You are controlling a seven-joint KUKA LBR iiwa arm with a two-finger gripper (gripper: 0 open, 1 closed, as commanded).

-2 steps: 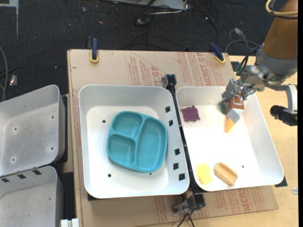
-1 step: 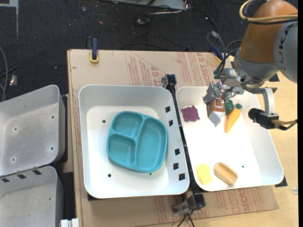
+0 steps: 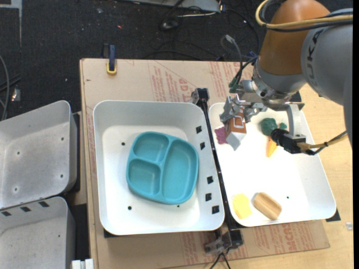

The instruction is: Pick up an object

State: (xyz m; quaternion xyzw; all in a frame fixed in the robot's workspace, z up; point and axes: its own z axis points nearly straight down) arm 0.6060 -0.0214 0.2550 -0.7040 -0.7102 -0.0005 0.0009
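My gripper (image 3: 234, 118) hangs low over the far left corner of the right bin (image 3: 303, 206). A small orange-brown and white block (image 3: 239, 124) sits right at the gripper, and I cannot tell whether it is gripped. A purple piece (image 3: 221, 134) lies just left of it against the bin wall. To the right lie a dark green object (image 3: 268, 124) and an orange carrot-shaped piece (image 3: 272, 147). Near the front of the same bin rest a yellow piece (image 3: 242, 206) and a tan bread-like block (image 3: 267, 205).
The left bin (image 3: 112, 122) holds a teal divided plate (image 3: 163, 167). A divider with black clips (image 3: 212, 161) separates the two bins. The arm's grey body and orange band (image 3: 291, 32) loom over the far right.
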